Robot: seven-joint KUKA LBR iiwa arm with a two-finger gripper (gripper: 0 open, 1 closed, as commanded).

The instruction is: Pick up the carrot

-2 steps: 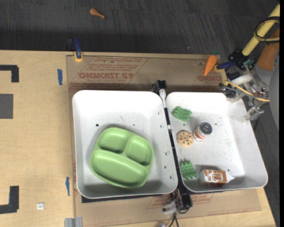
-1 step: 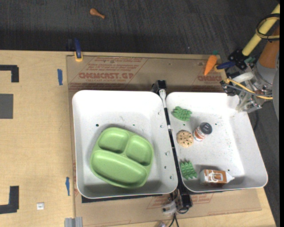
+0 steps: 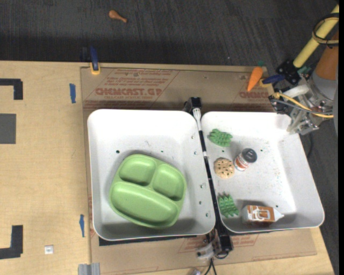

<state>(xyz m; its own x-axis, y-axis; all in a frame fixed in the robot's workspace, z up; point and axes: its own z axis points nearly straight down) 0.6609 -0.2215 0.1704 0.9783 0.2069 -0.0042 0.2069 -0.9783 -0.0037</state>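
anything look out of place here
Yes: the carrot lies outside both bins, on the brown board beyond the right bin's far rim. A small orange item also sits on the dark floor beyond the bench.

Pale wooden bench top (image 3: 43,177) seen from above at a slant, marked with black tape corners (image 3: 16,88) and short blue tape strips (image 3: 72,93); a brown cardboard sheet (image 3: 134,86) printed in red lettering lies on it, held at its far edge by a small blue-and-yellow clamp (image 3: 94,59). Beyond the bench runs dark grey carpeted floor (image 3: 188,32) — one small orange scrap (image 3: 117,16) lies on it. Lighting is even, with soft shadows.
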